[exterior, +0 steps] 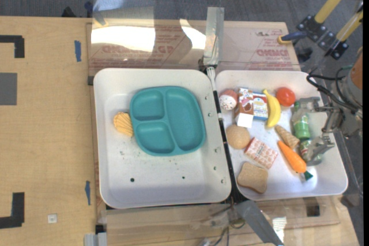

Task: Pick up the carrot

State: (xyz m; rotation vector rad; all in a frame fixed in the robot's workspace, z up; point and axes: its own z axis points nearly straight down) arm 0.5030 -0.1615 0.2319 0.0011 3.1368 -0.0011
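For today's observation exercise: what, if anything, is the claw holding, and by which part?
Nothing is held. The claw sits beside the carrot in the right bin, with nothing between its fingers.

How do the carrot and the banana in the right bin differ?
The carrot is orange with a green tip; the banana is yellow. The carrot lies near the bin's front right, beside the hand; the banana lies toward the back, against a small carton. The carrot is straight, the banana curved. Both are long and lie flat.
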